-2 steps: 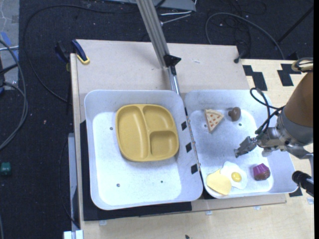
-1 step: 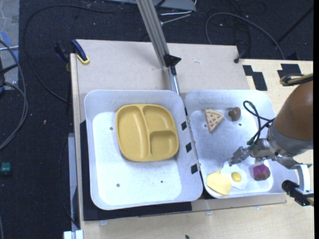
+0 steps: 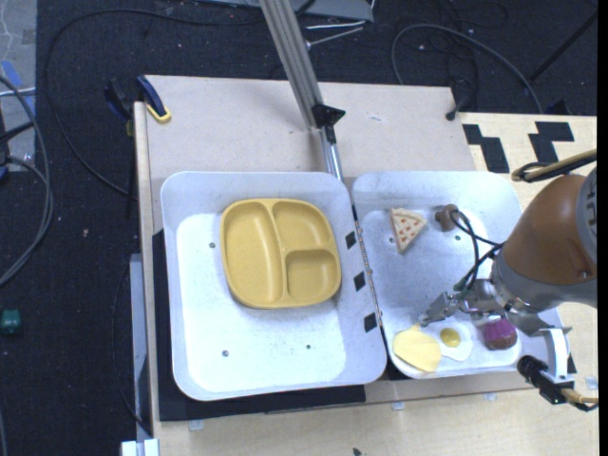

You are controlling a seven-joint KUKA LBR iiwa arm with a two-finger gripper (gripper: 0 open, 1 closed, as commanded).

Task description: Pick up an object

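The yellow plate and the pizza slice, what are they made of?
The yellow plate looks like smooth molded plastic: one even color, rounded dividers, a soft sheen. The pizza slice is probably a plastic toy, with flat painted-looking red dots and a stiff tan crust, though it is too small to be sure.

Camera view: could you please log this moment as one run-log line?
gripper: low in right bin, above fried egg | left bin: yellow tray | pizza slice: untouched | nothing seen held

Open floor between pizza slice [image 3: 407, 228] and fried egg [image 3: 453, 340]
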